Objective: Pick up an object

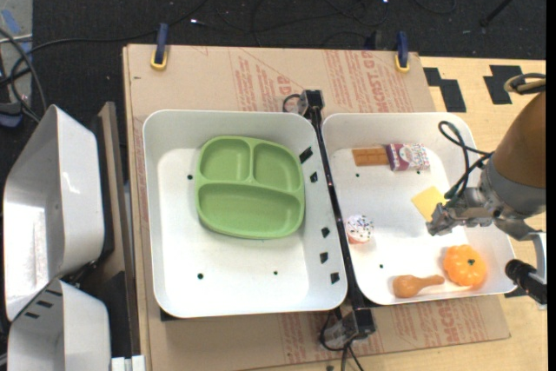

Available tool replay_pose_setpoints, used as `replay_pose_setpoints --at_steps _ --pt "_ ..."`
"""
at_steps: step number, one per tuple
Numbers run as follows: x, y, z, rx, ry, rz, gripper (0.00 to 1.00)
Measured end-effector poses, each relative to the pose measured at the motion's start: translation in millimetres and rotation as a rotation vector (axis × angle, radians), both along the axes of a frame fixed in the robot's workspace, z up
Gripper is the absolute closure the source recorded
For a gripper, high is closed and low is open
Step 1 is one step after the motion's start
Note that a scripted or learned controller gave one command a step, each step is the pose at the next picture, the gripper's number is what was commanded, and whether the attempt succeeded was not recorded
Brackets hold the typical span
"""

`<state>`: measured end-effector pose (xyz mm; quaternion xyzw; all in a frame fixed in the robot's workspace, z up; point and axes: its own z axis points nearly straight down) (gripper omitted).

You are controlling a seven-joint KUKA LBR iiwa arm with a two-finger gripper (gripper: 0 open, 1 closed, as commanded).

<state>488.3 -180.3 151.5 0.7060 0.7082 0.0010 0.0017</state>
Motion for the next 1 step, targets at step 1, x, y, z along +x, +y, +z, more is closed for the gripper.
replay_pose_setpoints --at_steps 1 --pt "4.4 3.0 43.3 -0.001 -0.001 0.001 1.0"
